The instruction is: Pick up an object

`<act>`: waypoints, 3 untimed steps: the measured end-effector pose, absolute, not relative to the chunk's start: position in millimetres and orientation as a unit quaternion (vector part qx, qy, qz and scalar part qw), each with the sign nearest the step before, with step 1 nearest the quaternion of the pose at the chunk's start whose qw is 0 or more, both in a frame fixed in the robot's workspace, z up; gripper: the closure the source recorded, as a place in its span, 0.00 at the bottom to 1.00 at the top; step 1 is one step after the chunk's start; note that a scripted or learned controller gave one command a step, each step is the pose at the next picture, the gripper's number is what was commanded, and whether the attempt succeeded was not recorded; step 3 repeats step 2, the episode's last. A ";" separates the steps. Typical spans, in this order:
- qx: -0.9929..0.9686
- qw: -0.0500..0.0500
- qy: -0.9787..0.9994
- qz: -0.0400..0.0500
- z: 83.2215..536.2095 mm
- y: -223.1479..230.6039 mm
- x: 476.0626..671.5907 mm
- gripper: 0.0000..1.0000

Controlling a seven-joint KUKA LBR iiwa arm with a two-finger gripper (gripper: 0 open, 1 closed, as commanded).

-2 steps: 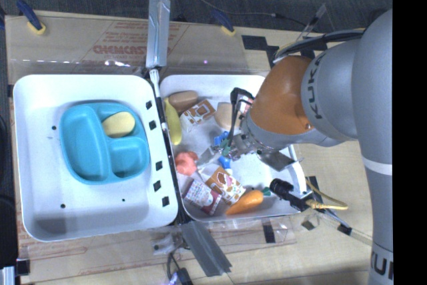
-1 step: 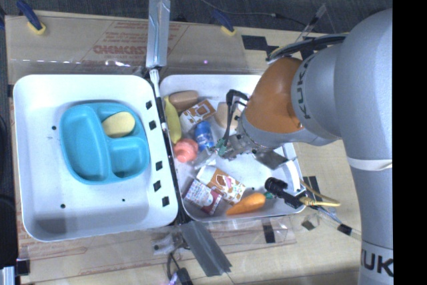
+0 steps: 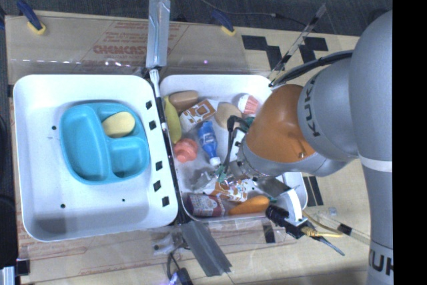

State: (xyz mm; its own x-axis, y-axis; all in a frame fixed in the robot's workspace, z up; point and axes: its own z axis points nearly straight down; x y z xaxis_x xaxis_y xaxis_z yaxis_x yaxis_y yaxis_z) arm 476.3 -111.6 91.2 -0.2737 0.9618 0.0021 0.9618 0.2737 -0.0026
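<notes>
The claw is lowered into the right bin, hidden below the orange wrist band of the arm; whether it is spread or pressed together cannot be told. Directly around it lies a heap of candidate objects: crumpled foil wrappers beneath, an orange carrot-shaped item just toward the near edge, a dark red packet beside that. To its left sit a small blue-labelled bottle and a pink round item. Beyond these, along the divider, a yellow banana lies lengthwise, with a brown bun-like item and a printed carton toward the far wall. Well to the left, the left bin holds a blue divided tray carrying a yellow lemon-like item. Both bins rest on the counter.
</notes>
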 end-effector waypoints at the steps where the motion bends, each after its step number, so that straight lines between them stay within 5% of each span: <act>1: -0.599 -0.001 -0.800 -0.001 102.4 -111.2 479.6 1.00; 2: -0.615 -0.003 -0.789 -0.002 261.2 -78.1 479.0 1.00; 3: -0.615 -0.003 -0.789 -0.002 261.2 -78.1 479.0 1.00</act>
